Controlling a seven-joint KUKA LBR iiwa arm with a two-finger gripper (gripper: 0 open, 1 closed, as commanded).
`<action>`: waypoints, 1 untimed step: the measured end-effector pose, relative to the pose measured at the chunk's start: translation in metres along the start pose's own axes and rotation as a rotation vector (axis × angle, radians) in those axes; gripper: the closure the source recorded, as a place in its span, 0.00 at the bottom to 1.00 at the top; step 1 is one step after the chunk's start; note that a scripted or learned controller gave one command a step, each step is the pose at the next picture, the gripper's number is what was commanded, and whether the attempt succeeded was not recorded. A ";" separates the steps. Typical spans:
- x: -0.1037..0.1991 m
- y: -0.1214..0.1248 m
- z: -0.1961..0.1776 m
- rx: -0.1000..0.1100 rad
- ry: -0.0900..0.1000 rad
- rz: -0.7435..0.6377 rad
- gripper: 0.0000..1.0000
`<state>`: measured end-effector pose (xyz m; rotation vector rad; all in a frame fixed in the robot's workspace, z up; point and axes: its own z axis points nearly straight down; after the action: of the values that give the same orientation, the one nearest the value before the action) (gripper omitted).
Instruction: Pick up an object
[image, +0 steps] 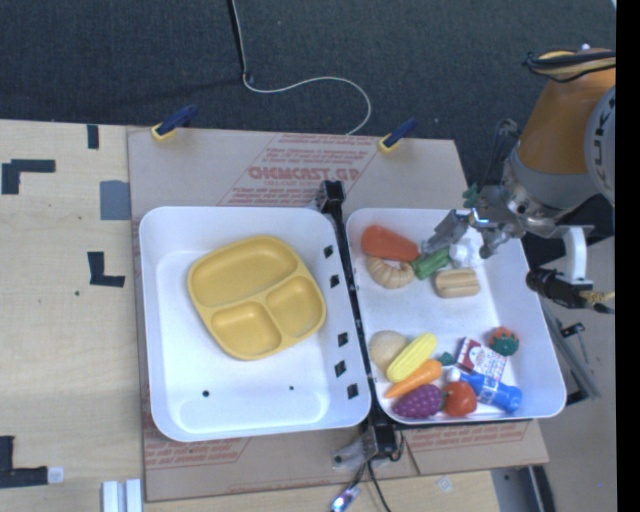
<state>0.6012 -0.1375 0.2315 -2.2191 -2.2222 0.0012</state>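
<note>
Purple grapes sit at the near rim of the right bin, packed tight with a tomato, a blue-and-red carton, one carrot, one corn cob and a pale potato-like piece; little free room in that corner. Going from the left: left bin holds one yellow divided plate, with bare white floor along its near edge and left side. A black divider runs between the two bins. Far half of right bin: one orange-red piece, one croissant-like bun, one green piece, one bread roll, all close together. A small red-and-green item lies alone near the right wall, open floor around it. Gripper hangs over the far part of the right bin just above the green piece and roll; fingers look spread a little, nothing seen between them. Two clamps pin the cardboard at the far edge.
</note>
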 end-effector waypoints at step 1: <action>0.029 -0.033 -0.198 -0.020 -0.003 -0.003 0.00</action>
<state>0.5688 -0.1091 0.4295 -2.2272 -2.2363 -0.0176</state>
